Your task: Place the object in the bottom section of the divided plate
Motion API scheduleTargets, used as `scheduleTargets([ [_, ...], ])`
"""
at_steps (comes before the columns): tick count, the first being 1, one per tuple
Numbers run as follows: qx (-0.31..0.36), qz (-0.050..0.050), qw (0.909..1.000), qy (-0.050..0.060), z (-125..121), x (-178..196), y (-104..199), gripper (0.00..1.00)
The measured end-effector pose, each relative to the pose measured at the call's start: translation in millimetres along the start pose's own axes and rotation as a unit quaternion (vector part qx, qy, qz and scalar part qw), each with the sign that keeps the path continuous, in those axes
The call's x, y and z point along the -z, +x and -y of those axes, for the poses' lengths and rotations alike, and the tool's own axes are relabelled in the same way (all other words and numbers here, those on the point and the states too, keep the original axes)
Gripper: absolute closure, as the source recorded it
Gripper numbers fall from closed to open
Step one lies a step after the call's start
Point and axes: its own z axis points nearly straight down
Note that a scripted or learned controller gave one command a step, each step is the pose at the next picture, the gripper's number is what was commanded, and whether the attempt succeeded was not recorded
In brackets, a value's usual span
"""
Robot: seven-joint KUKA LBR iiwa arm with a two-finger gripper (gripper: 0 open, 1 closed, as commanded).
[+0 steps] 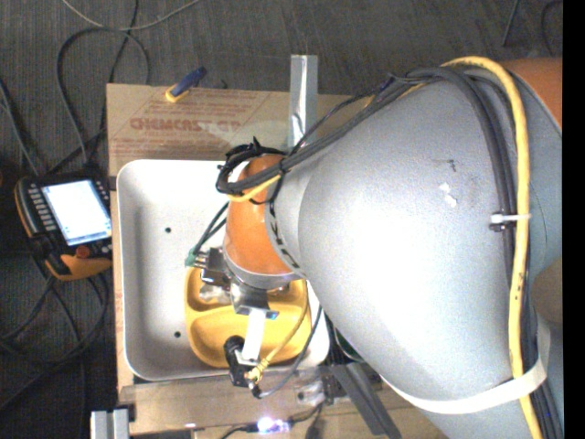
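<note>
— How far along does the task look?

— Hard to call it finished. The arm [411,245] reaches in over the white bin [151,263], and its gripper [236,293] hangs directly above the yellow divided plate [199,329], close to the plate's surface. That reads as the placing step itself, not a step after it.

— And the object?

— Where it is cannot be told. The wrist and the orange band [251,236] cover everything straight under the gripper, and the bare plate rim that peeks out beside and below the gripper carries nothing.

— Is the gripper holding anything?

— That cannot be told either; its working end is hidden beneath the wrist, so neither how open it is nor what it has can be judged.

— What about the arm's pose?

— The last link points steeply down, wrist roughly vertical, with the bulky grey elbow swung out behind it and above the bin's far side.

— What would be left, then?

— Probably confirming the object rests in the bottom section, releasing it and lifting clear. The plate's dividers are covered, so the section under the gripper is uncertain.
</note>
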Motion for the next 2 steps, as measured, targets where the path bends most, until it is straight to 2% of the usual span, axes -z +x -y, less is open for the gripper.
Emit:
scheduleTargets([
  [1,-0.091,-0.006,0.9958,0.002,-11.6,2.2,-6.5,1.0],
  [2,-0.134,0.004,0.9909,0.007,-5.0,39.0,-36.6,1.0],
])
